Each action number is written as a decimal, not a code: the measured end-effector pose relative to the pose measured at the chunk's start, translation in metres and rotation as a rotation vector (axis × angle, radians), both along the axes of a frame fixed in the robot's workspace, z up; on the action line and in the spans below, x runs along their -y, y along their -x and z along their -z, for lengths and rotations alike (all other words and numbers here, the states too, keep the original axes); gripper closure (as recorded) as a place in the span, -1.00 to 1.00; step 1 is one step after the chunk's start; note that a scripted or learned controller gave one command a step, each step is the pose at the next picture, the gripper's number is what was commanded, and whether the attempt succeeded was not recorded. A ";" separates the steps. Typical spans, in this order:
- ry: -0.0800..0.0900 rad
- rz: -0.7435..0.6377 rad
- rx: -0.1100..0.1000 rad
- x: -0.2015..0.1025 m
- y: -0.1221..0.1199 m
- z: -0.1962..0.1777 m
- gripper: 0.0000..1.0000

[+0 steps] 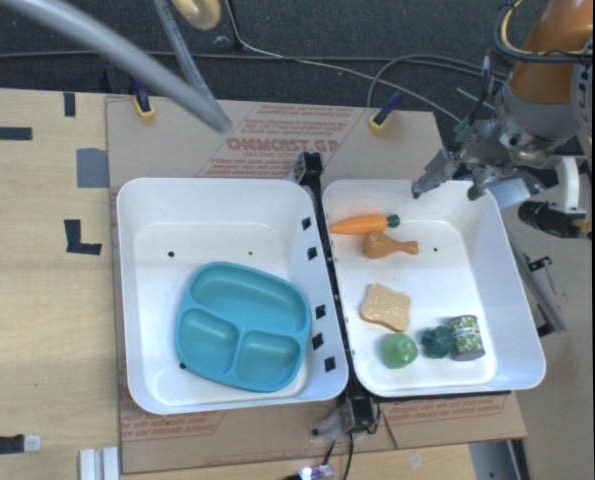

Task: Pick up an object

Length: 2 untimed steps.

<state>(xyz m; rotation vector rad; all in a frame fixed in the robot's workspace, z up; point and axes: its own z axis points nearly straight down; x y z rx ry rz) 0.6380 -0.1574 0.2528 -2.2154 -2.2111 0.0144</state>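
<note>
The right bin [507, 268] holds an orange carrot [362, 225], a brown chicken drumstick [388, 247], a slice of bread [385, 307], a green apple [399, 350], a dark green broccoli piece [438, 341] and a small green-labelled can [465, 336]. My gripper [447, 181] hangs over the bin's far right edge, above and to the right of the carrot. Its two dark fingers [425, 182] are spread apart with nothing between them.
In the left bin [142, 268] lies a blue divided tray [242, 326]. A black divider [322, 268] separates the bins. Grey poles [127, 48] cross the upper left, and cables run along the back of the bench.
</note>
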 end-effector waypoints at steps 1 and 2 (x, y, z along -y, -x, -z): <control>0.002 -0.003 0.013 0.000 -0.002 -0.009 -1.00; 0.002 -0.003 0.008 0.001 0.001 0.055 -1.00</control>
